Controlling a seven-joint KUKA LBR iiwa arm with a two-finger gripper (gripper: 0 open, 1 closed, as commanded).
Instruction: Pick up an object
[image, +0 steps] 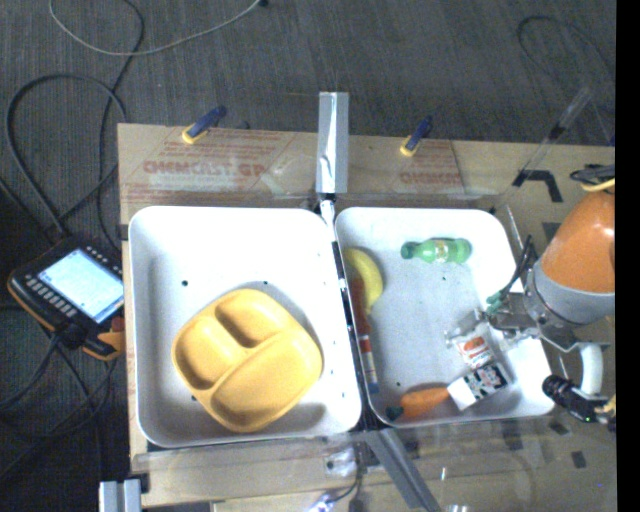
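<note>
step: approach, nothing seen held | gripper (487, 322) hung at 3 o'clock of right bin (420, 222), jaw state cannot be told | packet (473, 349) lies just below it | next: a descent centred on packet is called for

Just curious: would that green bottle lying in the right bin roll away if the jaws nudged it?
Probably. The bottle is round and lies on its side on the smooth bin floor, with nothing touching it. It looks like plastic, so probably light.
</note>
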